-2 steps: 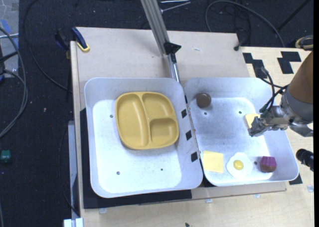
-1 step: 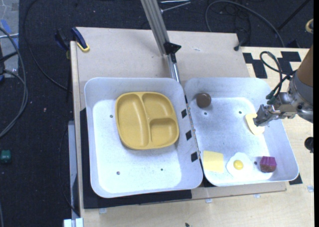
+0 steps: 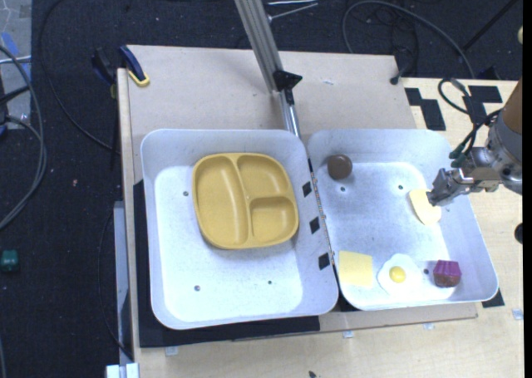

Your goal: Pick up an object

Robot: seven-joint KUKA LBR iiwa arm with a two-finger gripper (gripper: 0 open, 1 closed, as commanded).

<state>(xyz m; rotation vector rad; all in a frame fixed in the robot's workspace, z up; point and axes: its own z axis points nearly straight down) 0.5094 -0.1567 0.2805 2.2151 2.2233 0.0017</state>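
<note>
The right bin (image 3: 374,148) holds several small items. A brown ball (image 3: 338,167) sits near its back left corner. A pale yellow wedge (image 3: 426,208) lies toward the right wall. Along the front edge lie a yellow cheese square (image 3: 356,268), a fried egg toy (image 3: 397,274) and a purple piece (image 3: 446,273). My gripper (image 3: 442,188) reaches in from the right and hovers just above and right of the pale yellow wedge, its tip close to the wedge's upper edge. Nothing shows lifted off the bin floor.
The left bin (image 3: 166,285) carries a yellow divided plate (image 3: 246,199). A slanted metal pole (image 3: 259,23) rises behind the bins. Black clips (image 3: 316,223) sit on the rim between the bins. Cables lie on the dark floor around the bench.
</note>
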